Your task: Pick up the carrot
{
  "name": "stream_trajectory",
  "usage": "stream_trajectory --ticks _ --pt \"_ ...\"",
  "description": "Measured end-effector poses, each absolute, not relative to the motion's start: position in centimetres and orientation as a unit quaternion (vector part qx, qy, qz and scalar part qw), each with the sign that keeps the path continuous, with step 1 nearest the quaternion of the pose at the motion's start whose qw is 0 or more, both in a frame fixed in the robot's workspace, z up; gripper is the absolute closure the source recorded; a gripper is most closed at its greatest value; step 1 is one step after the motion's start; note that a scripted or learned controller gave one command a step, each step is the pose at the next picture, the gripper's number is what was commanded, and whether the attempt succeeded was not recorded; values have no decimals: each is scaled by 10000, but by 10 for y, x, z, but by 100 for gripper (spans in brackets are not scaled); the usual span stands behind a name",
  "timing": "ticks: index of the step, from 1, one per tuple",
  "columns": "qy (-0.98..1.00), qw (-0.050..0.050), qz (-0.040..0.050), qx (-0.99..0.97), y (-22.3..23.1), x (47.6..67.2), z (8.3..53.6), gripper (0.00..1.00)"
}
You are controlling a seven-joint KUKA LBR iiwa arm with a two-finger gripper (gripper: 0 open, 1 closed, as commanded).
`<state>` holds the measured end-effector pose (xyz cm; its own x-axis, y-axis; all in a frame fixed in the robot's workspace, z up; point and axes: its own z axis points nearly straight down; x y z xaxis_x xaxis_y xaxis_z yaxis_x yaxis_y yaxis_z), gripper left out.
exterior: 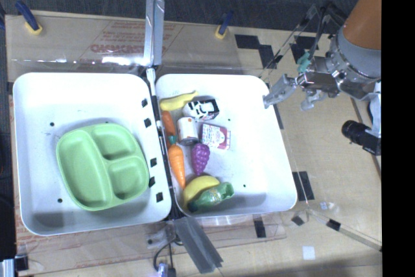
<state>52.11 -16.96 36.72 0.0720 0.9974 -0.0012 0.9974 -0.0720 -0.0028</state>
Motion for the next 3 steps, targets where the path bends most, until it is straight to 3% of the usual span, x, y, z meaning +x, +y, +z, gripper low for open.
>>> stream_trajectory --ticks 1,2,3 --pt "-6496 31 28 -7602 -141 477 216 0" --pt "-6742 38 28 -7386 -95 496 99 0" --pt "-6870 22 18 -7267 -89 522 189 0"
